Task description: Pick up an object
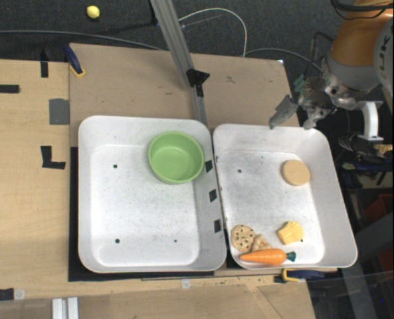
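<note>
The right bin (316, 145) holds a round tan disc (295, 172) near its far right. Along its near edge lie a brown cookie (242, 236), a yellow wedge (290, 232) and an orange carrot (267, 257). A green bowl (176, 156) sits at the back of the left bin (103, 198). My gripper (294, 115) hangs above the back edge of the right bin, open, with nothing between its two dark fingers. It is behind the tan disc and well apart from it.
A slanted grey metal pole (175, 38) crosses the back of the bench and ends between the bins. Cables run over the dark floor behind. A small yellow ball (93, 11) lies on the floor at the back left.
</note>
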You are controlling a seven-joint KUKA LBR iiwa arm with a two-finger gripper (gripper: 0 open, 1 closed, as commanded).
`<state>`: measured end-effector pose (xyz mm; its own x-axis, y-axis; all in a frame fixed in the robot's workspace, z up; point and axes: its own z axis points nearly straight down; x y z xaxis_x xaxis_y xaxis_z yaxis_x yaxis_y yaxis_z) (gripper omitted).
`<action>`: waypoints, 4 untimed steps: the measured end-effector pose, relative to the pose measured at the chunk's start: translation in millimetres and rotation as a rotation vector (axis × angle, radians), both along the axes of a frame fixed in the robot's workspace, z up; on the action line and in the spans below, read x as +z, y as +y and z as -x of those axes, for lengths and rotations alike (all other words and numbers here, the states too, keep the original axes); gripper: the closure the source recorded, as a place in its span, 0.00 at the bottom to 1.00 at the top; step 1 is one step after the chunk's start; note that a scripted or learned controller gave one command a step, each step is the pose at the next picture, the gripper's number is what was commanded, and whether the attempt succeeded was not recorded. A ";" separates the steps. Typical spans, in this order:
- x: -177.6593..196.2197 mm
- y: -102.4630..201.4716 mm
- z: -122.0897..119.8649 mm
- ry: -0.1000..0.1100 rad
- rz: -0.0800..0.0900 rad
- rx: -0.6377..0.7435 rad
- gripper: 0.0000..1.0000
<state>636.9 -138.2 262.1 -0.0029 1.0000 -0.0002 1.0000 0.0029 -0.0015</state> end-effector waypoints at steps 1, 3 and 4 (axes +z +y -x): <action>0.0 -0.1 0.0 0.000 0.000 0.000 0.00; -108.8 -4.0 2.1 0.005 0.000 -0.001 0.00; -152.8 -2.6 3.9 0.005 0.000 -0.001 0.00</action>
<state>633.0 -140.8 109.4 -0.0020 1.0000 -0.0003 1.0000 0.0020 -0.0065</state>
